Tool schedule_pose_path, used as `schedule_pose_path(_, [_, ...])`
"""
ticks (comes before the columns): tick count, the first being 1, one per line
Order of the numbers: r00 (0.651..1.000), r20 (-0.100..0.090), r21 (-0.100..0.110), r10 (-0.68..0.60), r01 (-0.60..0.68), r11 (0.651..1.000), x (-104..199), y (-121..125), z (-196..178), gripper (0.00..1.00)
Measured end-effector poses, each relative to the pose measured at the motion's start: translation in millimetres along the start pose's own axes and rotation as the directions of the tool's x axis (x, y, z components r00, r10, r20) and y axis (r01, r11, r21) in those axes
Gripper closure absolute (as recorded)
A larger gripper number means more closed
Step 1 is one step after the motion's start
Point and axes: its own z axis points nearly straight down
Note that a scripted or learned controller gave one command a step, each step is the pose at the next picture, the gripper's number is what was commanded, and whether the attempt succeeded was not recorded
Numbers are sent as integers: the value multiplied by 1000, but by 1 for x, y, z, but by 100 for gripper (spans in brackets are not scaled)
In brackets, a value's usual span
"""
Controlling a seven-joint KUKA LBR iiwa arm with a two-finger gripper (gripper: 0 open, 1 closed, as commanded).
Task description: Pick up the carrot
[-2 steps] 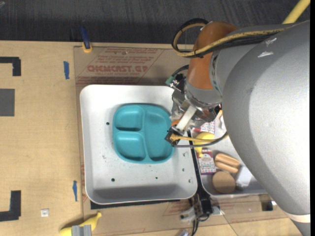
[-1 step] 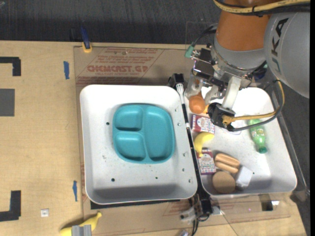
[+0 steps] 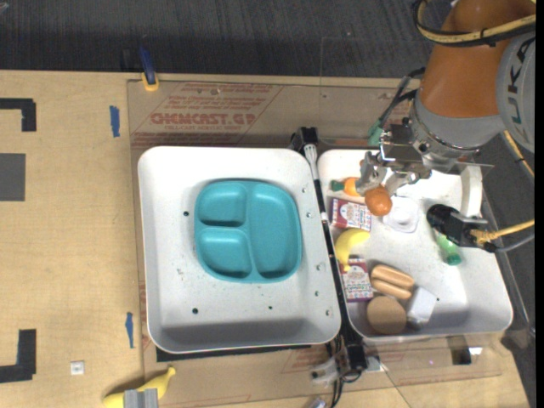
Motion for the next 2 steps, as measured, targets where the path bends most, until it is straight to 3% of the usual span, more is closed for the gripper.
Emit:
schedule_pose_path(1, [939, -1, 7, 343, -343, 939, 92, 7, 83, 100])
schedule_pose_path(2, [954, -1, -5, 301, -301, 954, 91, 47, 105, 100])
